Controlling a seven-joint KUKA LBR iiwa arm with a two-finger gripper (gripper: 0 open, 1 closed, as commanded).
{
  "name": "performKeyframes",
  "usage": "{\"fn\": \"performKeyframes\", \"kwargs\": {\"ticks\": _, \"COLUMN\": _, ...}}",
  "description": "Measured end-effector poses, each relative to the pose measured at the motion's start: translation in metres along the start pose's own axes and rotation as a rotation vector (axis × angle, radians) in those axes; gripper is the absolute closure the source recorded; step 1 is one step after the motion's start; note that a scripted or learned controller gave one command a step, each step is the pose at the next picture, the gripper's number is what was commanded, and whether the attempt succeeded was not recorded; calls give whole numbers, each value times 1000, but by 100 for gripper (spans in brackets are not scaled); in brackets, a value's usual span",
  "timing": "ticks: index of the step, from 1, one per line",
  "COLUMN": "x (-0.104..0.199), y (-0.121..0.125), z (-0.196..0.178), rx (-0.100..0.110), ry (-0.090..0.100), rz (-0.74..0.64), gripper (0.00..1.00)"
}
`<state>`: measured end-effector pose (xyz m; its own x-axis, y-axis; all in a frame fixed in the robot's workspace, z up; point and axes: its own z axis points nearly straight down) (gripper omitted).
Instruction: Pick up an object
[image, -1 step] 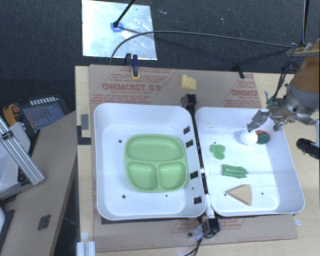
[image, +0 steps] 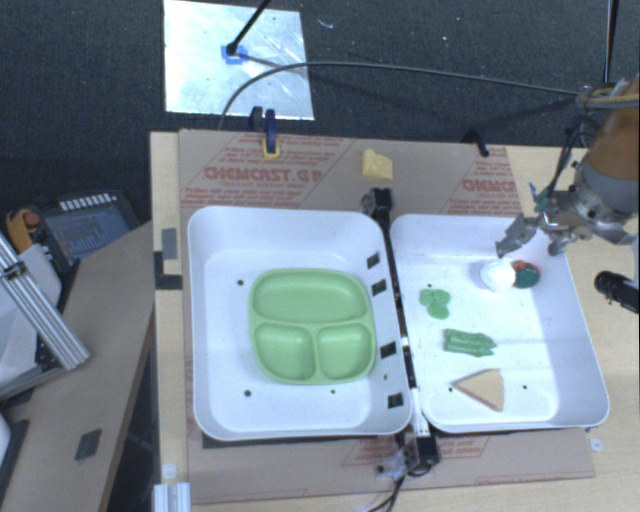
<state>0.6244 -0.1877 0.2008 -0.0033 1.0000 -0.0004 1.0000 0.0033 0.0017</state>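
Observation:
The right bin (image: 560, 330) holds a white rounded piece (image: 497, 276) touching a red and green piece (image: 525, 272) near its far right. A small green piece (image: 435, 302), a long green bean-like piece (image: 468, 343) and a tan wedge (image: 481, 389) lie further forward. My gripper (image: 533, 240) hangs just beyond the white and red pieces, over the bin's far right part. It is open, with nothing between its fingers.
The left bin (image: 215, 300) carries a green divided plate (image: 310, 325). A black divider with clips (image: 388, 300) runs between the bins. A yellow block (image: 377, 164) and a blue-yellow clamp (image: 269, 135) sit on the cardboard behind them. A cable (image: 420, 72) arcs overhead.

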Motion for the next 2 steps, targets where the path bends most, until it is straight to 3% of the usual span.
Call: {"fn": "performKeyframes", "kwargs": {"ticks": 2, "x": 8, "y": -12, "z": 102, "rx": 4, "ry": 1, "rz": 2, "gripper": 0}}
